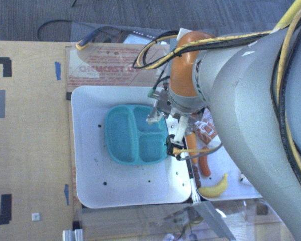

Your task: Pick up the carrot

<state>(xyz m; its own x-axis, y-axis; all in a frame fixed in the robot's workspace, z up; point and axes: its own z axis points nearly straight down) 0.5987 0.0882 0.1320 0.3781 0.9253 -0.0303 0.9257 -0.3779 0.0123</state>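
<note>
A grey robot arm with an orange band above its wrist reaches in from the right, and its two-finger gripper (154, 117) hangs over the upper right compartment of a teal plastic divided plate (133, 137), which lies in the left shallow white bin (83, 134). Whether the gripper is wide or narrow cannot be told from this angle, and nothing can be seen held in it. The orange tapered carrot (190, 141) lies in the right shallow white bin (235, 187), close to the wall shared by the two bins and apart from the gripper. Just beside it is a redder elongated item (205, 166), with a yellow banana (213, 187) nearer the front rim and an orange-and-white printed packet (206, 129) behind.
</note>
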